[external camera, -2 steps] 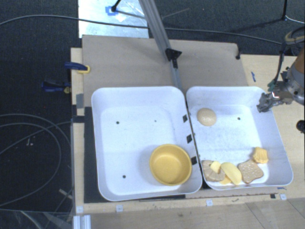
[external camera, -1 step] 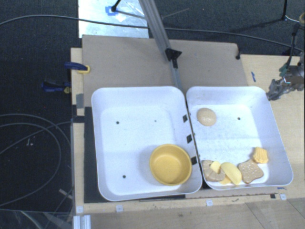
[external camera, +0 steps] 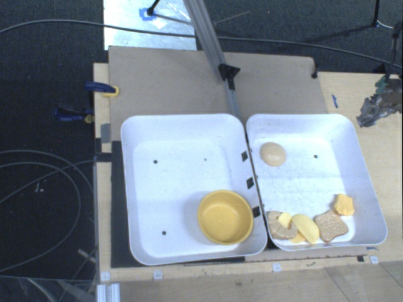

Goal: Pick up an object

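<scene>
STEP: pre-approach | PINCER (external camera: 376, 110): at right edge, outside right bin (external camera: 352, 150); finger state cannot be told | TARGET: beige bun (external camera: 273, 154) in right bin | NEXT: likely travel over bun, descend.

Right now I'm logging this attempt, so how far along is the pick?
Nothing looks done: the gripper sits at the right edge, outside the right bin, with nothing seen in it. Nothing is in hand. Everything remains: the yellow bowl lies in the left bin; the round beige piece and the food pieces lie untouched in the right bin.
</scene>
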`<action>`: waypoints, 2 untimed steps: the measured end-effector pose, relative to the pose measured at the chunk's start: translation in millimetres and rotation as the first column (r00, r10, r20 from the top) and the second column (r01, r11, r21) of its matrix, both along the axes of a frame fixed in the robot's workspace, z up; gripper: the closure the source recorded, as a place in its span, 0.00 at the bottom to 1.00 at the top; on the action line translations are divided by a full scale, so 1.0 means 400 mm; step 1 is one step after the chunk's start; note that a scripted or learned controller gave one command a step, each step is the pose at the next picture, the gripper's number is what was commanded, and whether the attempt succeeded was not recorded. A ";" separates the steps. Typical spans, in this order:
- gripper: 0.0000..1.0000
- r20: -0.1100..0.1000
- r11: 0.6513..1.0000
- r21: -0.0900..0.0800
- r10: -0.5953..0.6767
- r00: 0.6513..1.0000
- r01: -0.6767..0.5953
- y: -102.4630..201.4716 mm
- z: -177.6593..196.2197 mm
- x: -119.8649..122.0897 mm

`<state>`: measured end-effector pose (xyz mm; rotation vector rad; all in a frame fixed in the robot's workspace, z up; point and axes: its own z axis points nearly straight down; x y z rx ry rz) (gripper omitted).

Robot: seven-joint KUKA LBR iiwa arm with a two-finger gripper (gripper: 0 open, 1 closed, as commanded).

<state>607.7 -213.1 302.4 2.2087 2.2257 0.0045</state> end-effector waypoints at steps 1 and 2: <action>1.00 -0.006 1.000 0.003 0.002 1.000 -0.002 0.116 -0.048 -0.021; 1.00 -0.007 1.000 0.004 0.001 1.000 -0.001 0.232 -0.086 -0.054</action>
